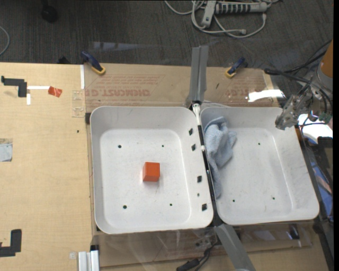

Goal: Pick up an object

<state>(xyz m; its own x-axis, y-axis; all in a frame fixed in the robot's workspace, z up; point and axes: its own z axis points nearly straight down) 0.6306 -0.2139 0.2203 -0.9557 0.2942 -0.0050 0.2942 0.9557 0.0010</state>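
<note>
Floor: dark grey carpet at far side, w/ loose white cables (228,16) and a power strip (238,7) lying on it.
Bench: your work surface is brown cardboard (143,87), flat & matte, red print reading reversed; pale wood panel (39,159) to the left. Two spring clamps (92,62) w/ orange tips pin the cardboard's far edge.
Left bin: shallow white plastic tray (106,159), rounded corners, smooth floor w/ small dark holes, faintly speckled.
Right bin: same shape & finish (275,174), touching the left bin along a grey metal divider strip (198,79) w/ small black clips.
Block: you've got an orange-red cube (151,172), sharp edges, plain faces, sitting flat on left bin's floor, roughly central, a bit toward the near side. Nothing touching it.
Cloth: pale blue-grey rag (219,143), soft, crumpled, bunched vs. right bin's left wall, far half.
Gripper: metallic grey (288,117), at far-right corner of right bin, over its rim, well apart from both block & cloth. Nothing seen betw. its fingers. Jaw state: can't tell, detail too small & glare beside it.
Arm: orange band (327,69) visible at right edge, w/ black cables (296,74) trailing nearby.
Misc: small red tag (54,91) and black brackets (14,84) on the wood panel, far left.
</note>
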